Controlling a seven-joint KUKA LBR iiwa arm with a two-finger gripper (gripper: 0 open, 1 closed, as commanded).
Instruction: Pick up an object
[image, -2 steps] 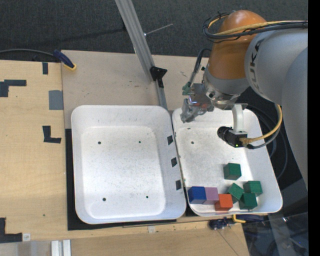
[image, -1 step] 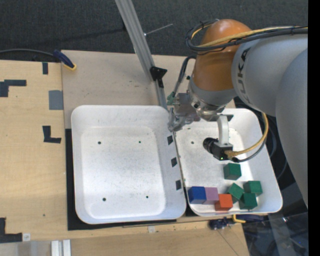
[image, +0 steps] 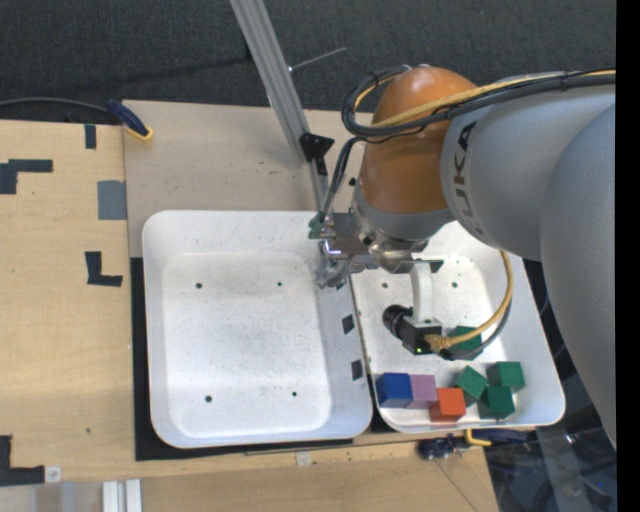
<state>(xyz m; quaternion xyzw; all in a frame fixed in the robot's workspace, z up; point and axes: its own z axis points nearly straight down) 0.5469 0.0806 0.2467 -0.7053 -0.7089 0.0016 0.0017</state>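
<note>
Several small blocks lie along the front edge of the right bin (image: 520, 300): a blue cube (image: 395, 388), a purple block (image: 424, 388), an orange cube (image: 450, 402) and three green blocks (image: 497, 401). My gripper (image: 331, 266) hangs over the ridge between the two bins, toward the back and well away from the blocks. The orange band and grey wrist cover much of the right bin's back half. Nothing shows in the gripper.
The left bin (image: 160, 300) sits beside the right one. A grey metal pole (image: 280, 85) slants down from the top toward the gripper. A yellow cable and a black fitting (image: 402, 323) hang under the wrist over the right bin.
</note>
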